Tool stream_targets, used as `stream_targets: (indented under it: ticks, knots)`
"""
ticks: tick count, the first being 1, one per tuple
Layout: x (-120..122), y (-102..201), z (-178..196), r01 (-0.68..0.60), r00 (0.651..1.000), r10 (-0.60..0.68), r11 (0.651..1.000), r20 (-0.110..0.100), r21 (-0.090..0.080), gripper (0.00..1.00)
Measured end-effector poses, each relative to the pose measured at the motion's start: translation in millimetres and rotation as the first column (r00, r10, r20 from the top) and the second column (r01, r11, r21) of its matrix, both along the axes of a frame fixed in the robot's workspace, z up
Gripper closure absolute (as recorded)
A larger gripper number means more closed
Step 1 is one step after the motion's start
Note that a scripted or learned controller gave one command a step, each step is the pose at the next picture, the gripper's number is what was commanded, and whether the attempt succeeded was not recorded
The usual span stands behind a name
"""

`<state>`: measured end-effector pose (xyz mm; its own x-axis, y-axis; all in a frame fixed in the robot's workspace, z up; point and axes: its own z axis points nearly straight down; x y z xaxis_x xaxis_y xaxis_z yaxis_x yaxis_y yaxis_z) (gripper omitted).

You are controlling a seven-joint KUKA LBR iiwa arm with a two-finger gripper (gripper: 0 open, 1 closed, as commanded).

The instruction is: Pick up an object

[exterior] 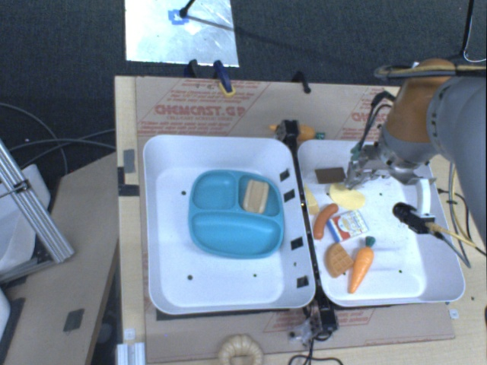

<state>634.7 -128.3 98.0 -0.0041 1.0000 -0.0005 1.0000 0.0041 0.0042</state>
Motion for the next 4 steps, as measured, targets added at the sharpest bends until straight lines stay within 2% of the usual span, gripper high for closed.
stream_targets:
  ticks: [1,2,3,4]
  knots:
    - [-4.2,1.1,44.7,0.002,1.000,-0.002,1.000,0.000,0.000,1.00]
    - [3.9,-5.7,104.2,0.000,1.000,0.000,1.000,0.003,-0.001,1.00]
    - [5.0,-5.7,128.0,-0.002,1.000,0.002,1.000,0.000,0.000,1.00]
    - [-27.6,43.4,119.7,-0.004,1.000,0.004,1.000,-0.006,0.002,1.00]
